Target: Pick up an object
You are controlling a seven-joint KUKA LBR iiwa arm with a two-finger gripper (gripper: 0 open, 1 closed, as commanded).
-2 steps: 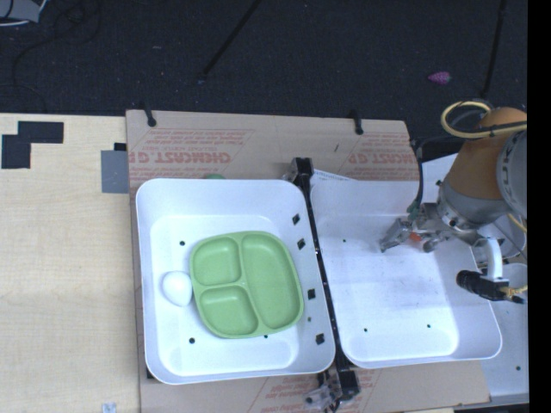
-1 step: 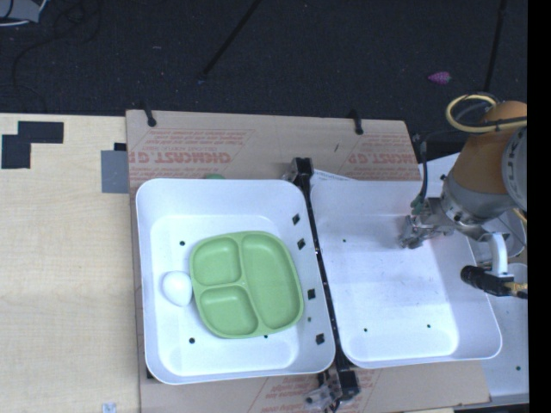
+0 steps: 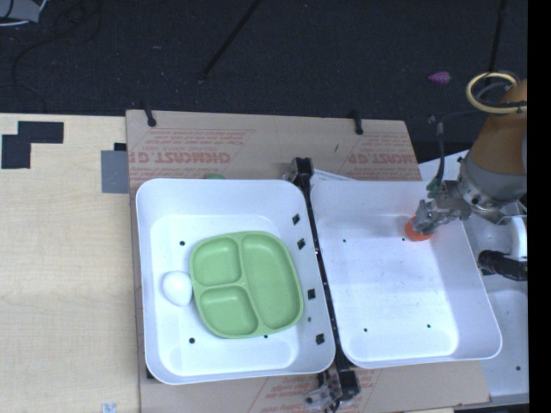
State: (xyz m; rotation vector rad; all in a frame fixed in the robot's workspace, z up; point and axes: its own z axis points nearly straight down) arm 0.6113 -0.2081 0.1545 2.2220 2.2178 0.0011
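A small orange-red object (image 3: 417,231) lies in the right bin (image 3: 405,317) near its far right side. My gripper (image 3: 428,216) is right over it, reaching in from the right and covering its upper part. From this angle I cannot tell whether the object is held. In the left bin (image 3: 164,209) sits a green divided plate (image 3: 245,283). A white egg-shaped object (image 3: 177,287) rests against the plate's left edge.
The arm's grey body and orange band (image 3: 499,144) stand over the right bin's far right corner. A black divider (image 3: 312,265) runs between the two bins. Cardboard (image 3: 258,149) lies under both bins. A black part (image 3: 504,263) sticks out past the right rim.
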